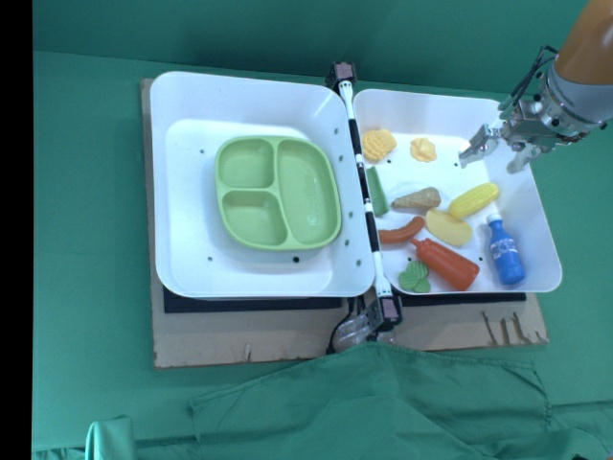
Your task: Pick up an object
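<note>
Gripper hovers at the upper right of the frame, fingers spread and empty, poised above the toy corn cob for a descent.

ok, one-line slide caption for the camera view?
Open tool above the right bin of toy food; green divided plate in the left bin.

My arm comes in from upper right, orange band above grey wrist; my gripper hangs low, fingers spread apart, nothing between them.
</note>
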### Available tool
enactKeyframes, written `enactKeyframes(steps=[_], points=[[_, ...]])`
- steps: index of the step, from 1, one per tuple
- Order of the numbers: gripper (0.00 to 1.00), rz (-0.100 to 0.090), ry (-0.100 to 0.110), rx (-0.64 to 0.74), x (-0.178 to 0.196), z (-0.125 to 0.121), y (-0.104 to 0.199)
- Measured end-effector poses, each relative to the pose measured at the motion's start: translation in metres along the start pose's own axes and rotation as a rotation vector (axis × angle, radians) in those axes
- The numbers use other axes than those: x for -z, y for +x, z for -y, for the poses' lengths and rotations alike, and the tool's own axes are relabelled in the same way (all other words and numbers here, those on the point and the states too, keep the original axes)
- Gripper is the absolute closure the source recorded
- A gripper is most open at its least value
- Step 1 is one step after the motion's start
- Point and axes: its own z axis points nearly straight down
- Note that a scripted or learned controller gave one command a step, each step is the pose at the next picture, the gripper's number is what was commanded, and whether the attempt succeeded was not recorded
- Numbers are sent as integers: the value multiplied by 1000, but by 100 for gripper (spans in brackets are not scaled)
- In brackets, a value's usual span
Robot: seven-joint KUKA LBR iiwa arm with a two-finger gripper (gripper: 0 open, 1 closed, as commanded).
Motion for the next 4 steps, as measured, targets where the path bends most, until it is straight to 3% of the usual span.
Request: enactKeyframes(steps=[1,2,3,4], points=[[0,0,-2,3,-91,-44,6],[0,2,-12,4,11,-84,1],[0,-3,10,4,-79,-112,11],[0,-1,4,1,-64,-78,26]])
